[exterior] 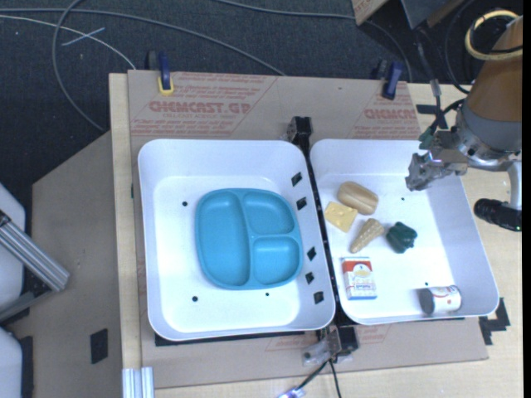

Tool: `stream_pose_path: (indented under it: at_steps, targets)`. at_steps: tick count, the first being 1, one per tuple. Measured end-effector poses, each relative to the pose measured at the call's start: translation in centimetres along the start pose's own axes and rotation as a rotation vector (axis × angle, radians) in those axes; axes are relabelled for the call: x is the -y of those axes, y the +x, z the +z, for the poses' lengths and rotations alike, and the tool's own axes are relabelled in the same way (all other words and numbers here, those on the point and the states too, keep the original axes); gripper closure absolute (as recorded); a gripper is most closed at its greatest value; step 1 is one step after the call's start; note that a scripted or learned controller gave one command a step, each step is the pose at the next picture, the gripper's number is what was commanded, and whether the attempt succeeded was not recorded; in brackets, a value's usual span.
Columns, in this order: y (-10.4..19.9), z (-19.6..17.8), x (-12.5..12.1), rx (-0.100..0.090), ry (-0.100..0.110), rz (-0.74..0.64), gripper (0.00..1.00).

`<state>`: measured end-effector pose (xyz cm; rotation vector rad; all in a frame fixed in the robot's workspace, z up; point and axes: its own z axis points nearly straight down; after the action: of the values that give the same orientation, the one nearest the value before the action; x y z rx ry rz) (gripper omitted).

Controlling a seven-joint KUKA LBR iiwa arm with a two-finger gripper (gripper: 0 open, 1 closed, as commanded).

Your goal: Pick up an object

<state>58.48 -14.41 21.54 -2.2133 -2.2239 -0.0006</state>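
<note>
Looks like the reach-in step: gripper (417, 177) hovers at the right bin's (465, 222) top edge, can't tell how its fingers sit, and needs to drop toward the bread roll (358, 196) nearby.

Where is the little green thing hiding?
The small dark green object lies in the right-hand bin, about in its middle. The tan cone-shaped piece is just to its left, and the gripper hangs farther up the view.
</note>
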Motion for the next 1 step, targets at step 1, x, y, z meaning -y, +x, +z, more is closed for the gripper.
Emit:
stream_pose_path:
  at_steps: [1]
  targets:
    - [5.17, 0.86, 0.45, -0.001, 0.001, -0.001, 1.0]
